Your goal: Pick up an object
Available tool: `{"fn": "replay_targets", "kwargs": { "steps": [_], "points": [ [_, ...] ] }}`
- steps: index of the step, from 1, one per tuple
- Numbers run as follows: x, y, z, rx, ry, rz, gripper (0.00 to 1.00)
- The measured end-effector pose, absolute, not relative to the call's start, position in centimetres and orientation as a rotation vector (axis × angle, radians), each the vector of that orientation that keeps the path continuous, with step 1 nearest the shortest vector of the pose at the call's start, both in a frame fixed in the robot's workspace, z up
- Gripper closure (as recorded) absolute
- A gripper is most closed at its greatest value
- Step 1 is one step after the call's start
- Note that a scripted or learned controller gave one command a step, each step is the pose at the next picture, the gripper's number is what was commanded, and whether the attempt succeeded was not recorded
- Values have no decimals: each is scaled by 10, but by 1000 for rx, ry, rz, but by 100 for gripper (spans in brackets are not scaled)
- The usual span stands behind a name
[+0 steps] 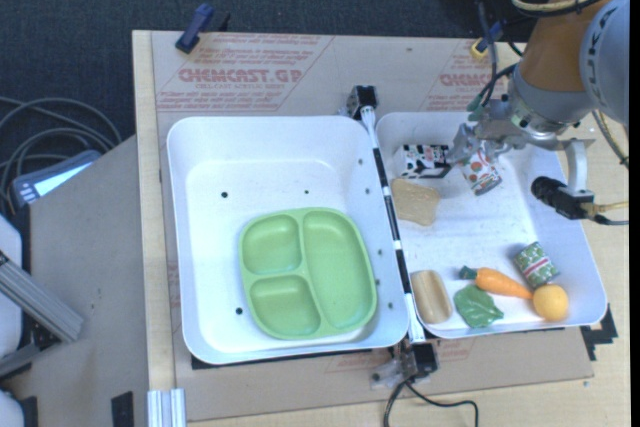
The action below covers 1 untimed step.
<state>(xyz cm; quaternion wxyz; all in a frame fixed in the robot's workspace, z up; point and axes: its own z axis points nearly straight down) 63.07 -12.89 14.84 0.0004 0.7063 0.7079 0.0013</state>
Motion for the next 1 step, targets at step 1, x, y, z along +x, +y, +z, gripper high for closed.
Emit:
{"fn": "replay_targets", "kwargs": {
  "steps": [1],
  "points": [
    [598, -58, 206, 2220, 2225, 2, 100]
  ]
}}
